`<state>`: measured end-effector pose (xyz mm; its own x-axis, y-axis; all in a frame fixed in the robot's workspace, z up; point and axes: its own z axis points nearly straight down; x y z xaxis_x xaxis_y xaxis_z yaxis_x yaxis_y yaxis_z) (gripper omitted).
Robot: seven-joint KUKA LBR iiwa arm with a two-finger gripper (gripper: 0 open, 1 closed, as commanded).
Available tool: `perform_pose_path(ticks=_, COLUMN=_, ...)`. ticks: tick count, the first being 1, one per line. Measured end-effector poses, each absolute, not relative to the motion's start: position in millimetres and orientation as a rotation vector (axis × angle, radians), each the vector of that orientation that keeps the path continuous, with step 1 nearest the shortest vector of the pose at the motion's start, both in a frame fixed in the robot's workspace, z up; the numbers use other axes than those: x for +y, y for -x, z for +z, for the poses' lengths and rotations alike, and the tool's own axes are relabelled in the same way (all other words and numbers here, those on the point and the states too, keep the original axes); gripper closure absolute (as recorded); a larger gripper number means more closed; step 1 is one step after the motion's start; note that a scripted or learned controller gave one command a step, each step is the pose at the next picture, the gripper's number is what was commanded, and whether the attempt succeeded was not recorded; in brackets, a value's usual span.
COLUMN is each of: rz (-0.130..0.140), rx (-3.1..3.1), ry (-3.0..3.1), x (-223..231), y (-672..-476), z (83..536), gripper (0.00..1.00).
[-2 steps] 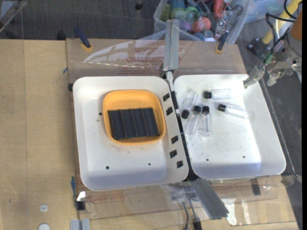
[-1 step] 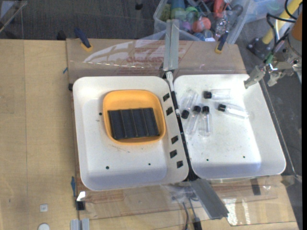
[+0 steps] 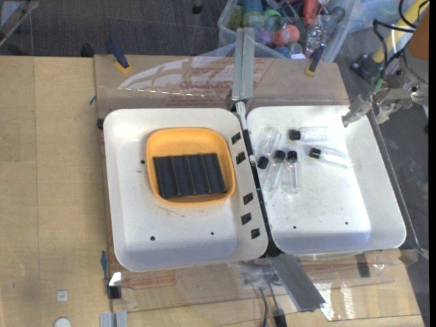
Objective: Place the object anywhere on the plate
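1. My gripper (image 3: 351,116) sits at the upper right corner of the right bin (image 3: 381,210), reaching in from the right. It is above the bin's far rim, well apart from the things in the bin.
2. Gripper state: I cannot tell from this view. The tip is small and pale against the white bin wall, and nothing is visible in it.
3. Task objects: a loose group of clear vials with black caps (image 3: 291,157) lies on the floor of the right bin, in its upper left part. Several lie near the divider between the bins; one lies farther right at (image 3: 315,153), and one cap sits at (image 3: 294,135). The clear bodies are hard to separate from the white floor, so I give no exact count.
4. Target: the orange plate (image 3: 155,145) rests in the left bin (image 3: 129,237), toward its upper middle. A dark ribbed rectangular insert (image 3: 189,175) lies flat inside the plate and covers most of its floor.
5. No vial is on the plate; all of them lie in the right bin.
6. Behind the bins on the worktop (image 3: 41,182) stands a clear tub of coloured items (image 3: 286,12).
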<state>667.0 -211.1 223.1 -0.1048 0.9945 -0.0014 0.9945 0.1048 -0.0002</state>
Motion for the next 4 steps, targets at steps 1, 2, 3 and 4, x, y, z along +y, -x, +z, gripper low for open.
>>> perform_pose_path(ticks=1, rz=-0.001, rx=2.362, ry=-2.065, x=-215.4, y=-667.6, z=225.5, gripper=0.0)
perform_pose_path(ticks=2, rz=0.002, rx=2.333, ry=-2.098, x=-220.8, y=-668.2, z=228.5, gripper=0.0)
perform_pose_path(ticks=3, rz=0.002, rx=2.332, ry=-2.098, x=-220.9, y=-668.2, z=230.1, gripper=0.0)
perform_pose_path(ticks=4, rz=-0.001, rx=2.377, ry=-2.048, x=-221.2, y=-668.0, z=229.5, gripper=0.0)
